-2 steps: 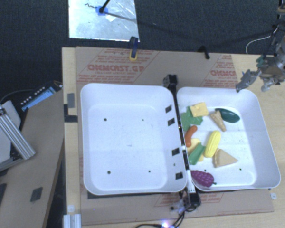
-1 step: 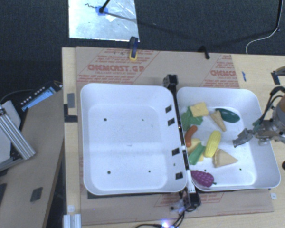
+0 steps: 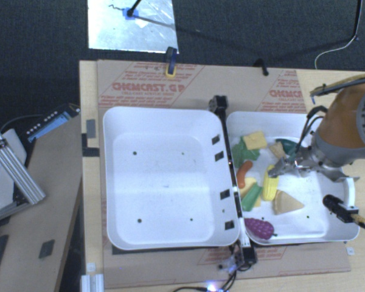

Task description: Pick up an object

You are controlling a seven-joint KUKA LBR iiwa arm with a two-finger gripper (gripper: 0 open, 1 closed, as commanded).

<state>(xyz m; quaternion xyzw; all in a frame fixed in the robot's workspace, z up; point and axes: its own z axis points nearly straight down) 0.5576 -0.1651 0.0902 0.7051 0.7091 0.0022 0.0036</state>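
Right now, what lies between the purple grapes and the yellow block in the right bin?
In the camera view, between the purple grapes and yellow block lie an orange piece and a green piece.

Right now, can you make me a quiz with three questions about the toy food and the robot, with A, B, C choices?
1. Which bin holds the toy food?
A. the left bin
B. the right bin
C. both bins

2. What colour is the grape bunch?
A. purple
B. blue
C. white

3. Where is the gripper?
A. over the left bin
B. off the bench
C. over the right bin, by the corn

Answers:
1 B: the toys all lie in the right bin; the left bin shows bare white floor.
2 A: the grape bunch is purple.
3 C: the gripper sits just above the yellow corn.
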